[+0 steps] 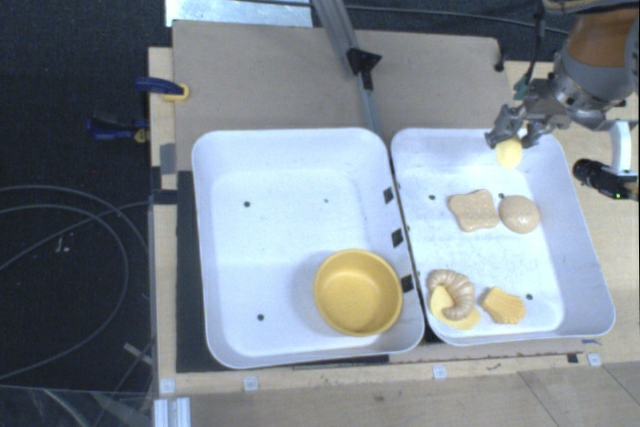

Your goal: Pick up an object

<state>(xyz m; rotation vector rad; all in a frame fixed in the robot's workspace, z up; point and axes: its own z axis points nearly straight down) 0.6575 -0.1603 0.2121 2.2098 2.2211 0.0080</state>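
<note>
My gripper [512,143] hangs over the far part of the right bin [575,215], reaching in from the right. A small round yellow object [510,154] sits between its fingertips, a little above the bin floor. Lying loose in the same bin are a tan flat square piece [473,210], a beige round piece [519,214], a curled tan pastry [452,291] and an orange-yellow wedge [503,306]. A yellow bowl [357,291] stands in the left bin [260,205].
A grey metal pole [335,10] slants across the bench behind the bins. The two bins touch at a central ridge [397,215]. Blue clamps [160,90] sit at the bench's left edge. A black fitting [600,177] is beside the right bin.
</note>
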